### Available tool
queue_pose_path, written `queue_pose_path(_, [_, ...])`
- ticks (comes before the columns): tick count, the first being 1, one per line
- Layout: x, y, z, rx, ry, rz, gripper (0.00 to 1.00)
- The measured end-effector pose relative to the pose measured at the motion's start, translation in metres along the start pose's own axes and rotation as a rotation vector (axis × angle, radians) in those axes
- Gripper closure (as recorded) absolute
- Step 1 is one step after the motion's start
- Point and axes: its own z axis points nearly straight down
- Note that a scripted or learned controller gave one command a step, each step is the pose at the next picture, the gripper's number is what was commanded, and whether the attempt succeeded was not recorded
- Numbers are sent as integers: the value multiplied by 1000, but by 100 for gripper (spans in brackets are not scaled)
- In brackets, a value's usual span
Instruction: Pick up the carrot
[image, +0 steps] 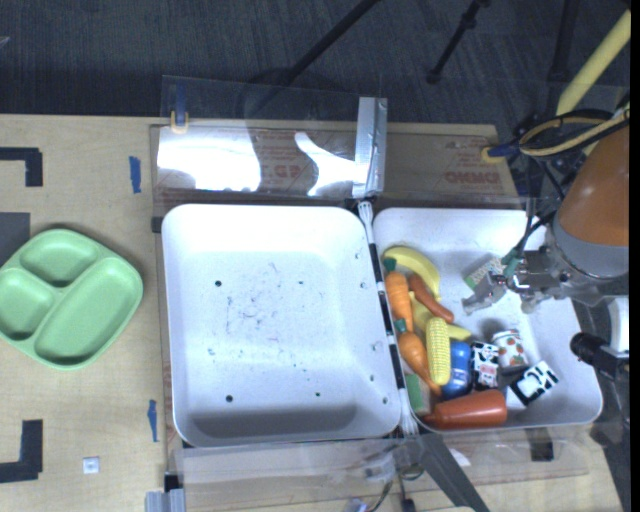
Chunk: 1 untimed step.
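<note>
The gripper (487, 284) hangs over the middle of the right bin (470, 228); whether it is released or clenched cannot be told, and nothing visible sits in it. The carrot (399, 297) lies against that bin's left wall, well apart from it, crowded by a banana (417, 264), corn cob (438, 344) and other toy food.

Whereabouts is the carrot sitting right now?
The carrot lies in the right bin, against its left wall, just below the banana and beside the corn cob. The gripper hovers to its right.
</note>
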Motion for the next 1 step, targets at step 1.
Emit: queue_pose_path(1, [-24,43,103,-6,-1,132,0])
